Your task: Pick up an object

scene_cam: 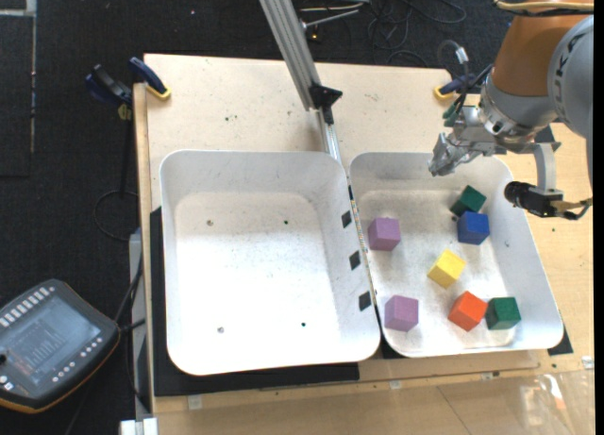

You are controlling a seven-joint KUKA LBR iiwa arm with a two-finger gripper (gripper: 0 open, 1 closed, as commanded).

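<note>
White right bin [528, 263] near the bench's [236, 103] right edge holds seven cubes: two purple, two green, blue, yellow, orange. Tool [444, 161] hangs over that bin's far rim, just beside the far green cube [468, 200], seemingly not touching it. Finger state: cannot tell. Left bin [189, 235] sits alongside.

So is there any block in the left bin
No, the left bin holds no blocks; all seven, such as the yellow block and orange block, lie in the right bin.
</note>
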